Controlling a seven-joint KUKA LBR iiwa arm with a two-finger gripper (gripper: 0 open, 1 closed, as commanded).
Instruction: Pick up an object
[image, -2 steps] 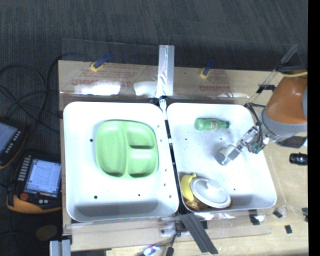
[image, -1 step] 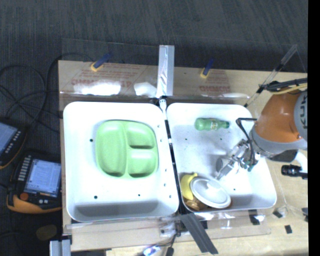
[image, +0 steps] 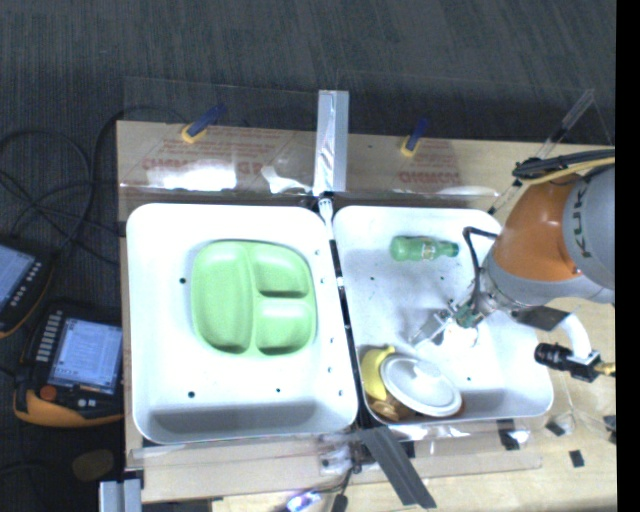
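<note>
In the right bin (image: 520, 400), a green bottle (image: 423, 248) lies on its side near the back wall. At the front of that bin, a white bowl-like dish (image: 422, 386) rests partly over a yellow object (image: 374, 370). My gripper (image: 442, 326) hangs low over the middle of the right bin, between the bottle and the dish, pointing to the left. Nothing shows in its grasp. The grey and orange arm (image: 545, 250) reaches in from the right over the bin's edge.
The left bin (image: 160, 400) holds a green divided plate (image: 253, 296) in its middle. A central divider wall (image: 338, 300) separates the two bins. Tablets and cables lie off the bench to the left.
</note>
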